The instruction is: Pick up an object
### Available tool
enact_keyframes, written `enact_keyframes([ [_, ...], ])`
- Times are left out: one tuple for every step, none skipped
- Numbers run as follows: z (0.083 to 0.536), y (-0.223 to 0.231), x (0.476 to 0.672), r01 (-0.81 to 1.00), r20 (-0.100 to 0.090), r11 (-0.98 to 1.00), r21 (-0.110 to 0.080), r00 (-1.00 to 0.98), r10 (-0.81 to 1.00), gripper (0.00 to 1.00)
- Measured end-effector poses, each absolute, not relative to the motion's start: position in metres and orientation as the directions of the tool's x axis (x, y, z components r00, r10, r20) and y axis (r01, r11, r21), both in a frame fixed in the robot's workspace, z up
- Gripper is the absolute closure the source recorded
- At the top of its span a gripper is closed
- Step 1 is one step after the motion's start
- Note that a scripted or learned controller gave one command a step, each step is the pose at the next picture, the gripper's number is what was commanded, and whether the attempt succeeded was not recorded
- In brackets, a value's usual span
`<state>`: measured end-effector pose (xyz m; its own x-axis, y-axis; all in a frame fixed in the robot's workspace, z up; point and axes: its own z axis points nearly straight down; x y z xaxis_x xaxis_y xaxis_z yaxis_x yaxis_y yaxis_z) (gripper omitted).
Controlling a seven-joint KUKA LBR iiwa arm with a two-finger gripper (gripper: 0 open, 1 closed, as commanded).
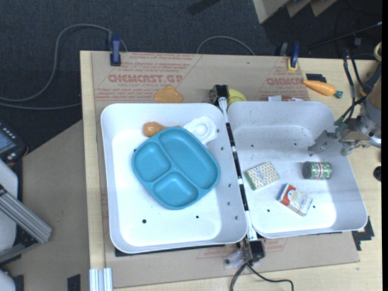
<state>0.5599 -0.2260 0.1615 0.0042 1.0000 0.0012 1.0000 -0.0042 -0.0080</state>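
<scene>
**Two bins, three small targets, one claw at the rim**

Two white bins sit side by side on my bench. Largest of all is the left bin (121, 223), which holds a blue divided plate (175, 167) lying flat at its centre, with a white lid-like piece (201, 128) and an orange lump (153, 128) tucked at the plate's far edge. The right bin (339, 220) carries the likelier pickings: a patterned packet (261, 176), a red-and-white carton (294, 199) and a small green can (317, 170) on its side, all lying apart from one another, which I judge leaves room for a clean approach. My claw (330, 140) hangs over the right bin's far right wall, near the can but above and behind it, touching nothing that I can make out. Whether it is released or clenched I cannot tell from this angle. Outside the bins, a toy carrot (321, 88) rests on the board.
</scene>
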Motion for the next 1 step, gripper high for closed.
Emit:
enact_keyframes([
  [0.1018, -0.2153, 0.5476, 1.000, -0.005, 0.002, 0.011, -0.002, 1.000, 0.00],
])
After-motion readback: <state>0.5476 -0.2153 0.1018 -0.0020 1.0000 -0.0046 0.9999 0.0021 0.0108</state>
